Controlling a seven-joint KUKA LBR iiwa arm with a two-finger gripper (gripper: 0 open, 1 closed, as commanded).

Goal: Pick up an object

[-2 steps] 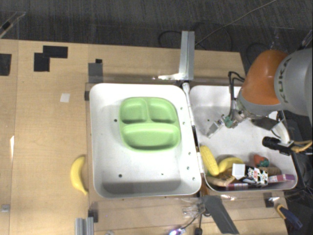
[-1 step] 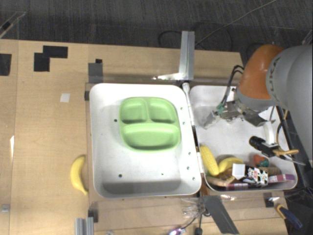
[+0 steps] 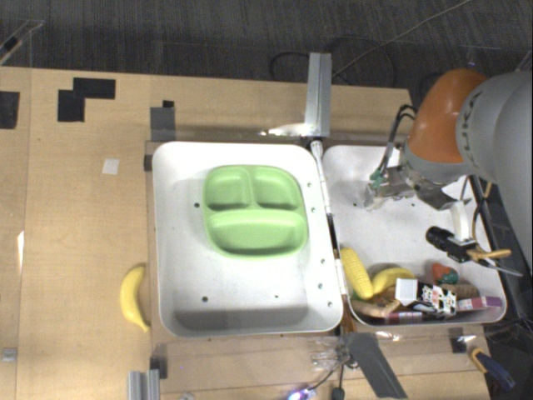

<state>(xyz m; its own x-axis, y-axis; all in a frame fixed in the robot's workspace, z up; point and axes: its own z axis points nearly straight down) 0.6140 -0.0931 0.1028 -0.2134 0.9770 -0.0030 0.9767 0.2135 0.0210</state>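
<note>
Saw end effector (image 3: 377,192) hovering over bare upper floor of right bin (image 3: 366,161), open/closed state impossible to tell, with corn cob (image 3: 356,272) lying at bin's lower-left beside clutter — likely light, stiff, ridged, best pinched across its middle.

A green divided plate (image 3: 253,207) is seen in the left bin (image 3: 171,248). The gripper (image 3: 376,192) is poised over the right bin (image 3: 391,232); toys are heaped at its near edge.
</note>
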